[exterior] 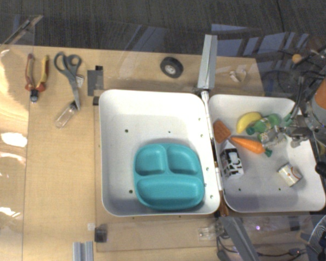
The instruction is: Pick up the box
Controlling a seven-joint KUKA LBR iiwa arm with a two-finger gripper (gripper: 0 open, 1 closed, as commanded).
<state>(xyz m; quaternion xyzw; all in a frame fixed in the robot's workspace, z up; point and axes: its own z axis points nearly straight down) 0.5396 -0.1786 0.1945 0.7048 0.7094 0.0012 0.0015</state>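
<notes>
The box [231,163] is small, black and white, and lies at the left side of the right bin [271,197], close to the wall between the bins. The arm comes in from the right edge, and my gripper [295,130] hangs over the bin's upper right part, beside a green bottle [265,125]. The gripper is well to the right of the box and further back, apart from it. Nothing shows between the gripper and the box except an orange carrot [249,144].
A yellow banana [248,120], a brown-orange piece [221,130] and a small white cylinder [289,174] also lie in the right bin. The left bin [125,118] holds a teal divided tray [168,175]. Scissors [70,72], pliers [35,75] and a tape roll [171,67] rest on the bench.
</notes>
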